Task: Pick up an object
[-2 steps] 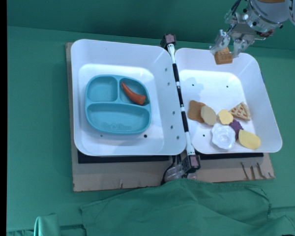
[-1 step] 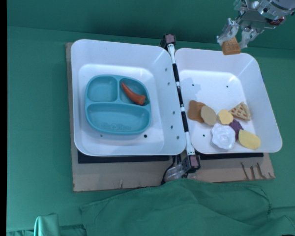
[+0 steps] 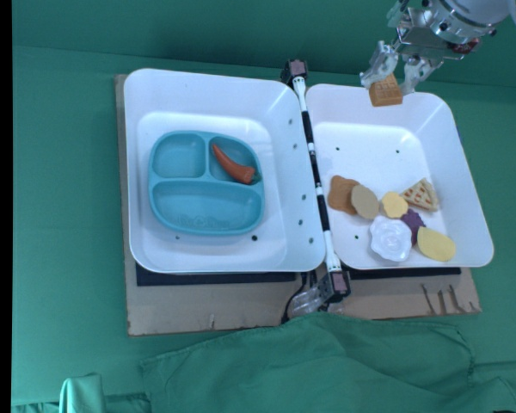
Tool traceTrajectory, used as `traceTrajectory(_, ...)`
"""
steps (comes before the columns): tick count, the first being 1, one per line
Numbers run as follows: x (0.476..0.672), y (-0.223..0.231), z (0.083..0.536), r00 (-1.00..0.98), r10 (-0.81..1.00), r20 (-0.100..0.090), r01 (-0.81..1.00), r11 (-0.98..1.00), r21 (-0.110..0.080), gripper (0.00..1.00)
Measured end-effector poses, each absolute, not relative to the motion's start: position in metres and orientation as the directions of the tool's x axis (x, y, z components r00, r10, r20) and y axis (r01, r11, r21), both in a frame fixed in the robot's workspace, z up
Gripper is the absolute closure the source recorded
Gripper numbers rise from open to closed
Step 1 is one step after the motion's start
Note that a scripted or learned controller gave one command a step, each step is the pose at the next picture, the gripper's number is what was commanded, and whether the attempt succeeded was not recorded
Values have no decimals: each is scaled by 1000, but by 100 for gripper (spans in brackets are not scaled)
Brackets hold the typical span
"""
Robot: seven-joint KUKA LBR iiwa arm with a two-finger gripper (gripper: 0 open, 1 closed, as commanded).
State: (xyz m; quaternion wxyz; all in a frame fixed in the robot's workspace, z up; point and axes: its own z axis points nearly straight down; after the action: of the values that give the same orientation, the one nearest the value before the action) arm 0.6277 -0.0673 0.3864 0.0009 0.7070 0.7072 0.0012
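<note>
Pincer [image 3: 394,69] at upper right of the frame, clamped on a small tan waffle piece [image 3: 385,92] hanging between the fingertips above the far rim of the right bin [image 3: 464,196]. Lifted clear of the pile, probably to carry it off without dragging neighbours. Remaining toy foods [image 3: 391,213] clustered at the bin's near right corner. At centre left, a teal divided plate [image 3: 206,183] in the left bin [image 3: 155,101], holding an orange carrot-like piece [image 3: 233,164] in its upper right compartment, likely a sorting spot.
</note>
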Motion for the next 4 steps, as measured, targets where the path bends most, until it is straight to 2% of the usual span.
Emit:
traceTrajectory(1,608,-28,368,0,1000,0,1000,0,1,100)
traceTrajectory(3,568,68,359,-2,1000,1,1000,2,1,100)
traceTrajectory(4,541,110,334,-2,1000,1,1000,2,-2,100)
